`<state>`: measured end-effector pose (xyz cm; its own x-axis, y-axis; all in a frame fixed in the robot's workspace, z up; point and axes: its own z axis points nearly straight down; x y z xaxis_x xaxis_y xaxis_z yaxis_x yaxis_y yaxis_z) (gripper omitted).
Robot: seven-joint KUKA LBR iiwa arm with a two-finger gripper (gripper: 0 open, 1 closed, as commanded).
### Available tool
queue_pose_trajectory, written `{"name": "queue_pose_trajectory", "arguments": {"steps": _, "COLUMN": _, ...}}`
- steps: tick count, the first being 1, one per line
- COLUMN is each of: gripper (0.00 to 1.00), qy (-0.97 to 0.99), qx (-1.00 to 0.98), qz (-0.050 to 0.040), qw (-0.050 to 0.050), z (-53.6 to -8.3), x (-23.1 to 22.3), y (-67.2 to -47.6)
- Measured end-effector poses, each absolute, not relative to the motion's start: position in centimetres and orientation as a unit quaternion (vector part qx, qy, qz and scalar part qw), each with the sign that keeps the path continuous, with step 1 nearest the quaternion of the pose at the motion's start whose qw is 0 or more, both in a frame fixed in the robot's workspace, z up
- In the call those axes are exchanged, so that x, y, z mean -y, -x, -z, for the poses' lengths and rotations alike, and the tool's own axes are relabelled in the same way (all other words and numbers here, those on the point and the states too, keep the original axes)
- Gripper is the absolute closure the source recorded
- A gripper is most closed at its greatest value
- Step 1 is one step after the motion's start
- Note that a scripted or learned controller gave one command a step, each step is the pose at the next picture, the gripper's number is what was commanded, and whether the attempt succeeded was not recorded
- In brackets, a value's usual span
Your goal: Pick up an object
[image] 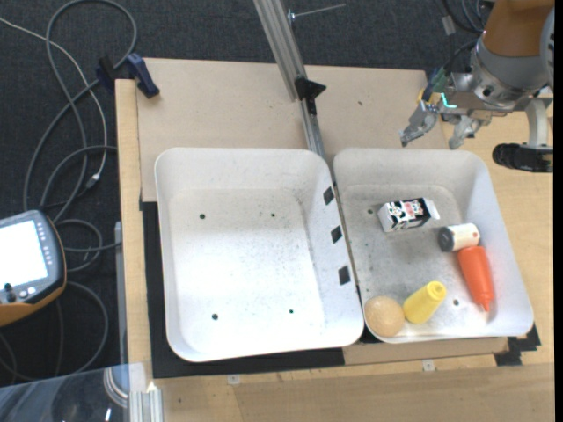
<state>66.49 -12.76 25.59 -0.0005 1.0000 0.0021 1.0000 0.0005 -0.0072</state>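
The gripper point(437, 130) hangs over the bare bench just beyond the far rim of the right bin point(503, 227), its two fingers spread apart with nothing between them. From here the obvious risk, I'd say, is a poor choice of target: everything on offer sits in that right bin, and several pieces crowd each other. The orange bottle point(476, 273) lies on its side toward the right wall, its white cap point(458, 236) pointing away from me; it looks smooth and tapered, so fingers closing across the narrow end could squeeze it out sideways. The yellow piece point(424, 302) and the tan ball point(383, 316) lie touching, or very nearly, at the near edge (a descent on either might nudge the other, and the ball would likely roll). The ball also sits close against the bin's near-left corner, leaving little room for a finger.

The small black-and-white carton point(408, 214) seems the safest bet: boxy, flat-sided, lying alone in the far part of the bin, nearest the gripper. The left bin point(167, 183) offers nothing to grasp.
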Motion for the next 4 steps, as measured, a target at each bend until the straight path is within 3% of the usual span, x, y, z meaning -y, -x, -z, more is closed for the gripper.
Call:
{"name": "queue_pose_trajectory", "arguments": {"steps": 1, "gripper": 0.0, "qy": 0.706, "qx": 0.708, "qz": -0.0006, "qw": 0.001, "z": -25.9, "x": 12.7, "y": -66.6}}
{"name": "queue_pose_trajectory", "arguments": {"steps": 4, "gripper": 0.0, "qy": 0.707, "qx": 0.707, "qz": -0.0018, "qw": 0.003, "z": -9.0, "x": 13.6, "y": -66.8}}
